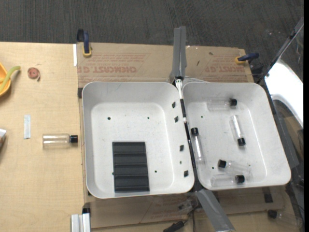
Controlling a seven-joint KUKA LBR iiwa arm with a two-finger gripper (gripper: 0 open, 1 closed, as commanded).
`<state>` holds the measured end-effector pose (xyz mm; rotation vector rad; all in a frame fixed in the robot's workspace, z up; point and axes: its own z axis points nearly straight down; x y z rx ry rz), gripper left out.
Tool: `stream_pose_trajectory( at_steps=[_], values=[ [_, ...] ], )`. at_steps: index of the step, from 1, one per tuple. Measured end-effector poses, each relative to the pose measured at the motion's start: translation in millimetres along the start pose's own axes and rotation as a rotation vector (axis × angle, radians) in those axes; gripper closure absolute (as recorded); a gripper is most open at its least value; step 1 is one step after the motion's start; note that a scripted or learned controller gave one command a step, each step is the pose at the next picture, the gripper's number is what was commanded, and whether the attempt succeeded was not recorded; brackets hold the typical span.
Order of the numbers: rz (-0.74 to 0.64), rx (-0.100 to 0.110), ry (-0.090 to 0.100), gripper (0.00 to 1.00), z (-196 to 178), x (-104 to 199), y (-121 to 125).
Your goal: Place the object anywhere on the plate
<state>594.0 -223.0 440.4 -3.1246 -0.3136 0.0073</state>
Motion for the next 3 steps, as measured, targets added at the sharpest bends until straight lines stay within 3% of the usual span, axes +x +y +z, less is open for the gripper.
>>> stream_pose_trajectory(
  at_steps=[1, 2, 3],
  values=[
    [-0.001, 0.000, 0.000, 0.00, 32.3, 66.4, -26.9],
    [-0.010, -0.001, 0.000, 0.00, 0.2, 30.5, 5.8],
    [0.000, -0.001, 0.002, 0.00, 0.1, 66.0, -35.8]
  ],
)
